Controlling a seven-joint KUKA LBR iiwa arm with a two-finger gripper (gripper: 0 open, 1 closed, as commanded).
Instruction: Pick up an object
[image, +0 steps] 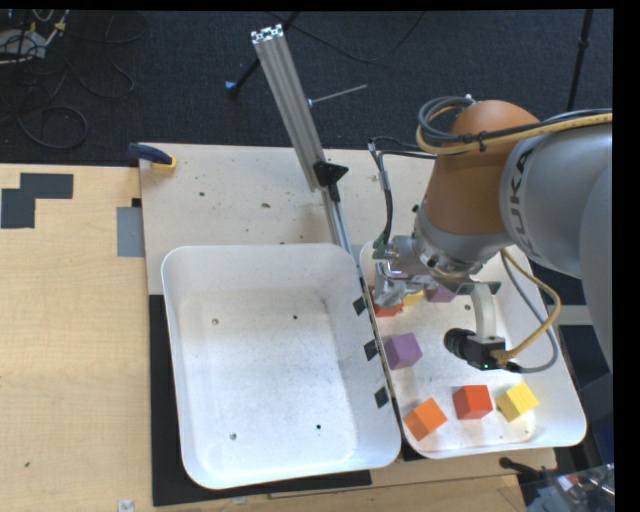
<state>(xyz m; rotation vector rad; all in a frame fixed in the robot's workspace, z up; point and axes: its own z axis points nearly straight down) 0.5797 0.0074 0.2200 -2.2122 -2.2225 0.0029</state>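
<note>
My gripper (398, 282) hangs low over the far left corner of the right bin (556, 432), close to the wall shared with the left bin (262, 372). Right under it lie small pieces, partly hidden by the wrist: a red-orange one (388, 309), a yellow one (412, 297) and a purple one (440, 294). Nearer the front sit a purple cube (403, 350), an orange cube (427, 417), a red cube (473, 402) and a yellow cube (517, 401). Nothing can be seen held.
An aluminium bar (296, 105) slants down from the back to the bins' shared wall. Black clips (372, 350) sit along that wall. A black cable and fitting (470, 347) dangle from the arm over the right bin. A blue-yellow clamp (152, 155) lies at the bench's back left.
</note>
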